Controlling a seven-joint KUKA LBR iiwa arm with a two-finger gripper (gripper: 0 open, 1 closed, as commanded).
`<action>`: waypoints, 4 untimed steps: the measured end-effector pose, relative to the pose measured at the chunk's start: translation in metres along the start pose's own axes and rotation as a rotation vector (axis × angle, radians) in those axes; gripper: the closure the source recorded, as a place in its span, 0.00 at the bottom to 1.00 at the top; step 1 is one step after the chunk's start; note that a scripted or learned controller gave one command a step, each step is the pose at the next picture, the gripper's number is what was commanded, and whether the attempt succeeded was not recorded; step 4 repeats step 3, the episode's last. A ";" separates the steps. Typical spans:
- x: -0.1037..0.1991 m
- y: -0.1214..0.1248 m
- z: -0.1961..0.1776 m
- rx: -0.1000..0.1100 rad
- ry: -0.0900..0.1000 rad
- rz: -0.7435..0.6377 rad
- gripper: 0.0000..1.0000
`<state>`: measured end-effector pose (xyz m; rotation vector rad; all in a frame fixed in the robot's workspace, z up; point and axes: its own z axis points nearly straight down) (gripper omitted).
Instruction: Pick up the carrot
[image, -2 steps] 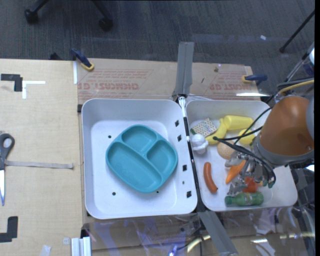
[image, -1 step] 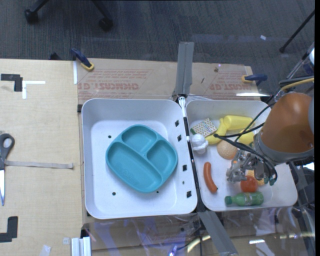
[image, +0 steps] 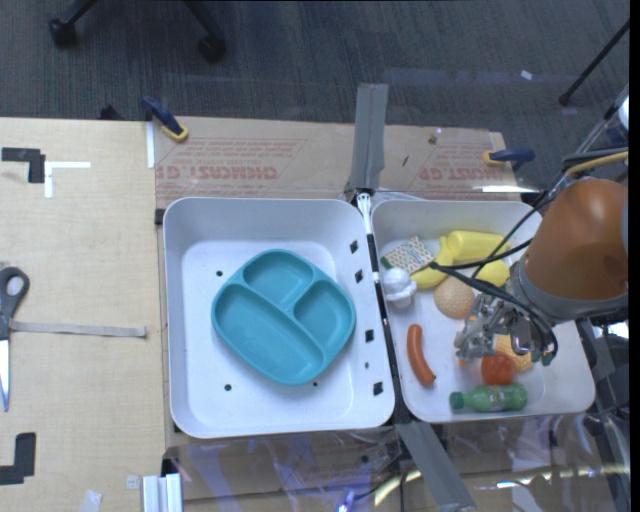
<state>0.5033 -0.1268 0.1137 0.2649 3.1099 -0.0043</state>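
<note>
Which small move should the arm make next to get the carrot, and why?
Probably a short shift toward the left bin, then down. The gripper hangs in the right bin over the tomato and the items beside it, while the carrot lies bare to its left, apart from the green bottle. The carrot lies lengthwise top to bottom, so the jaws should close across its width.
</note>
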 end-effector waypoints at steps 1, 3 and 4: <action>-0.045 0.078 -0.078 0.001 0.015 0.309 1.00; -0.005 0.057 -0.168 0.001 0.015 0.188 1.00; -0.005 0.057 -0.168 0.001 0.015 0.188 1.00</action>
